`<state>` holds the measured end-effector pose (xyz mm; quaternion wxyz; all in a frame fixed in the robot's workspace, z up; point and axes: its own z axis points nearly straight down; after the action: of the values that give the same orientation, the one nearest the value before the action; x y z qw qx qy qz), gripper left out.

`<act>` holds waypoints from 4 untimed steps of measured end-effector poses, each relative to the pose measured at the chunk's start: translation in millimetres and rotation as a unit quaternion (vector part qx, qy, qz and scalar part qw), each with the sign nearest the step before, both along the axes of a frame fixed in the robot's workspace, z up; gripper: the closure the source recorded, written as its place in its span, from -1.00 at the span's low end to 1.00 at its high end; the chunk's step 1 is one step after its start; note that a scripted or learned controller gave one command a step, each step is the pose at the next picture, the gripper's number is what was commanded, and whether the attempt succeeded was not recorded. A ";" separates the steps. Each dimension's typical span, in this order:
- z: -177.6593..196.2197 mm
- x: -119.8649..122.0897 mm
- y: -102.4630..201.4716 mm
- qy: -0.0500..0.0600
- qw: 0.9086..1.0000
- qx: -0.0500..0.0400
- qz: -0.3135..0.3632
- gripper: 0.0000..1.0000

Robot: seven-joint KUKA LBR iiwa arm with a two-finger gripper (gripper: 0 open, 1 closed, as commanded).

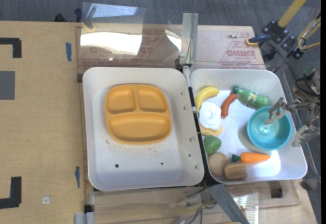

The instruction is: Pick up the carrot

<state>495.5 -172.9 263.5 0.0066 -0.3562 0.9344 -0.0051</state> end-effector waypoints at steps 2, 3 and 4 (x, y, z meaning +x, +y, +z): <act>-148.2 -9.1 40.9 0.008 0.943 0.002 0.333 -1.00; -169.7 -10.8 20.7 0.003 0.980 -0.004 0.199 -1.00; -172.2 -10.6 61.2 0.001 0.981 -0.002 0.194 -1.00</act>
<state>484.8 -111.7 91.3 0.0055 -0.5310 0.8474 -0.0057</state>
